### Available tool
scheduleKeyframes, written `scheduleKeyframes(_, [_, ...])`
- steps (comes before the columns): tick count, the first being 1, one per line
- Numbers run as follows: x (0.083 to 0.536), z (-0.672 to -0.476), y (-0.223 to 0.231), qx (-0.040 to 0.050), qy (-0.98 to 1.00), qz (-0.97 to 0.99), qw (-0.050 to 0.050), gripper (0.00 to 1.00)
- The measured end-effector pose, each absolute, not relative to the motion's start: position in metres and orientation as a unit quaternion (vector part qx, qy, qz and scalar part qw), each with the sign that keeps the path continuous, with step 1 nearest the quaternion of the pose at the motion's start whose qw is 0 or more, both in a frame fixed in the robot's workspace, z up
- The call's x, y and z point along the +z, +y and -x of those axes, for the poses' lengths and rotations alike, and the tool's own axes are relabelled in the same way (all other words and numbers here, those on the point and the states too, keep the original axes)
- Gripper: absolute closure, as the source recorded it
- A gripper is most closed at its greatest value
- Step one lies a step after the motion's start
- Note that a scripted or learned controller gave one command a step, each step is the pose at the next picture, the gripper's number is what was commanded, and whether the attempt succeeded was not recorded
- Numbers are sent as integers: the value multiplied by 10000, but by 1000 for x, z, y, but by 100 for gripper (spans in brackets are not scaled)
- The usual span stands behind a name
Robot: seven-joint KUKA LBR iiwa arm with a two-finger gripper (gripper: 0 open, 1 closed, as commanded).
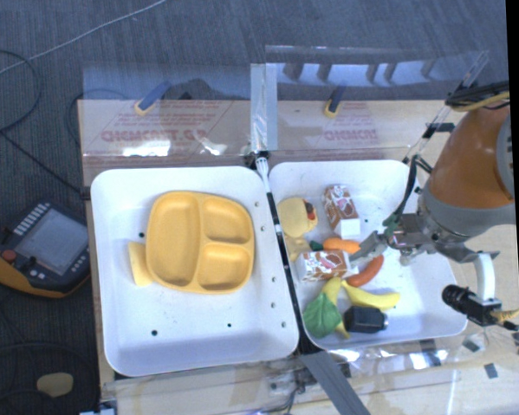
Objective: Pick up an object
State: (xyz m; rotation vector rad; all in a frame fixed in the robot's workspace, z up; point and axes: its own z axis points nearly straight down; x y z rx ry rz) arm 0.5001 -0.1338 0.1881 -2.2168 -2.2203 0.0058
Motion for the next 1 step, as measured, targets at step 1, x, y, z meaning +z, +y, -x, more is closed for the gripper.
scheduleKeyframes(1, [121, -553, -146, -74, -7775, 6287, -136, 0])
